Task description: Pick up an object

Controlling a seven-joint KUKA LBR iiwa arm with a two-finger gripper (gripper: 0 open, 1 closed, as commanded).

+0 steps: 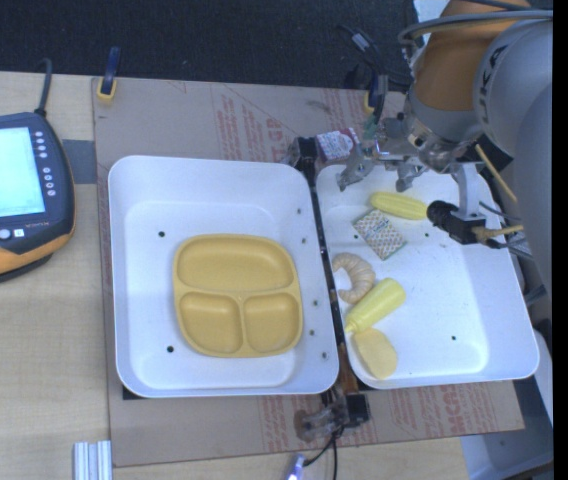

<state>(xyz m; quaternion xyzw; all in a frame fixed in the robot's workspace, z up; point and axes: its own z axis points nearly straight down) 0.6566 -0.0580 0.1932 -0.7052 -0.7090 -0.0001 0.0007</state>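
My gripper [377, 177] hangs over the far left end of the right bin [484, 363], open, with nothing between its fingers. Just below its right finger lies a small yellow corn-like piece [399, 205]. A patterned square packet [379, 234] lies beside that. Nearer the front are a pale ring-shaped pastry [352, 274], a yellow cylinder [375, 305] and a round yellow piece [375, 353], all along the bin's left side.
The left bin [134, 268] holds a yellow divided plate [236, 294]. A handheld control pendant [9, 193] rests on the bench at the far left. The wall between the bins [322, 268] runs close to the objects.
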